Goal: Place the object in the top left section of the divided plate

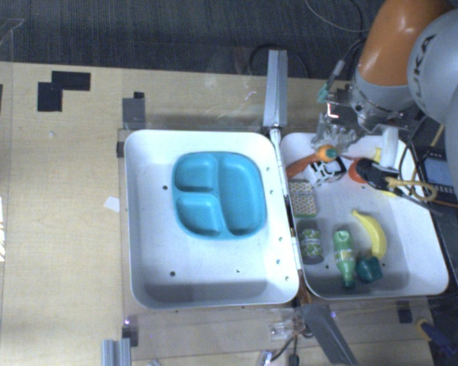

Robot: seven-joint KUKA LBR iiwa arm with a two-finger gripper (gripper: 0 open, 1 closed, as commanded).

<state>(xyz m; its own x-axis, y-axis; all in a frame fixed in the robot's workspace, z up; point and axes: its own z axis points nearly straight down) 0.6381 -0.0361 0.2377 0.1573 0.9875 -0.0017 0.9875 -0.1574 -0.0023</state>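
- In the right bin [435,277], near its upper left corner, the gripper [333,139] is seen low over a small cluster of items; whether anything is clamped there cannot be told from this view.
- Directly under the gripper, an orange carrot-like piece [304,164] and a black-and-white item [326,170] are seen touching or nearly so; the object meant for the task is probably one of these, though the cluster is too crowded to be sure.
- The carrot-like piece is judged light, rigid and smooth, likely a plastic toy, so slipping is to be expected; it is best gripped across its narrow middle, with the fingers set crosswise to its length.
- Its neighbour lies so close that a clean closing may be hindered.
- Further items are seen in the same bin: a banana [372,231], a green bottle [344,256], a small green can [311,243] and a patterned packet [302,198].
- The blue divided plate [218,194] is set in the left bin [149,277], and its top left section [194,174] is seen bare.
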